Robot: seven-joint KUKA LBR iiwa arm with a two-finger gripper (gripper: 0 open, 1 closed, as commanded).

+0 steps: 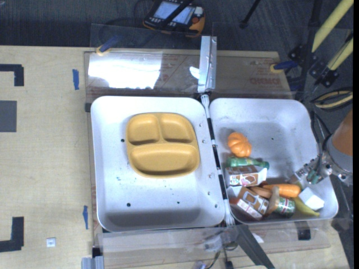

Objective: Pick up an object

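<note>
**Crowded corner is threatening the grab**

The end effector is hovering at the right white bin edge; I cannot tell its state; the nearest target, a small orange plastic carrot, is lying lengthwise left-to-right among packed toys, so fingers are risking snagging the neighbouring white block or the bin wall.

Arm low at right edge

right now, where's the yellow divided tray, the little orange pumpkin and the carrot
yellow divided tray [162,143], camera view, on the ridge between its compartments
little orange pumpkin [240,143], camera view, middle of its body
carrot [288,191], camera view, middle of its orange length
</note>
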